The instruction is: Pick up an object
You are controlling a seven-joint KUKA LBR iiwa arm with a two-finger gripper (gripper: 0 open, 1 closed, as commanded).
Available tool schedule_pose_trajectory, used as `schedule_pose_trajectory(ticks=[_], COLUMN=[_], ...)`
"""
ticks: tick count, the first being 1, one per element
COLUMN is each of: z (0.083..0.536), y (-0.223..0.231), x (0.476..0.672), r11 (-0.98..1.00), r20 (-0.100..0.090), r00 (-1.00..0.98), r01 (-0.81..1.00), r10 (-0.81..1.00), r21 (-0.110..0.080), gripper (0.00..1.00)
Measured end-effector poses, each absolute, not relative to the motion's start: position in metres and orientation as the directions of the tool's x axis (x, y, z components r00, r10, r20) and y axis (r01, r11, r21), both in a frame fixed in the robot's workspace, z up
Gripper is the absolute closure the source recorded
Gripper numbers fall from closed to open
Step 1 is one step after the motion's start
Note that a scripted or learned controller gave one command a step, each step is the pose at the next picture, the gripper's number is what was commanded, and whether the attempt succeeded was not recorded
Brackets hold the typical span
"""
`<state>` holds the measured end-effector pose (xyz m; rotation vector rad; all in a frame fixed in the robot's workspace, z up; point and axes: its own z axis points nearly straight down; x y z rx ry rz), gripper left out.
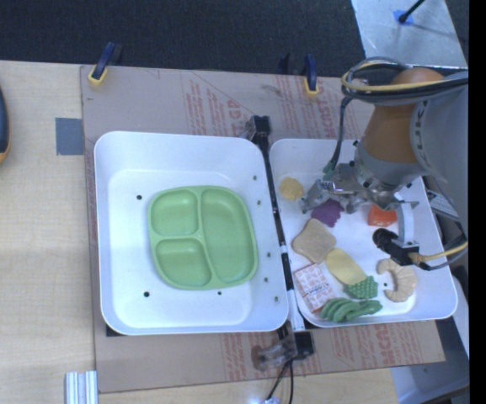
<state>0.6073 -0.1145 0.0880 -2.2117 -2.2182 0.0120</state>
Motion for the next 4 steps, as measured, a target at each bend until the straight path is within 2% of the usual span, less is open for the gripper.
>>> schedule_pose_trajectory(ticks=[1, 2, 3, 4], z=[0.103, 0.103, 0.091, 0.092], y=[-0.116, -0.116, -0.126, -0.097], x=[0.611, 0.611, 0.580, 0.615], r11=[0.005, 0.006, 0.003, 0.008], r20=[-0.001, -0.002, 0.000, -0.001], r00=[-0.005, -0.006, -0.003, -0.008], r01=[1.000, 1.000, 1.000, 1.000], r10=[1.000, 1.000, 1.000, 1.000], r21=[-0.004, -0.005, -0.006, 0.000], gripper=[1.00, 0.00, 0.00, 0.00])
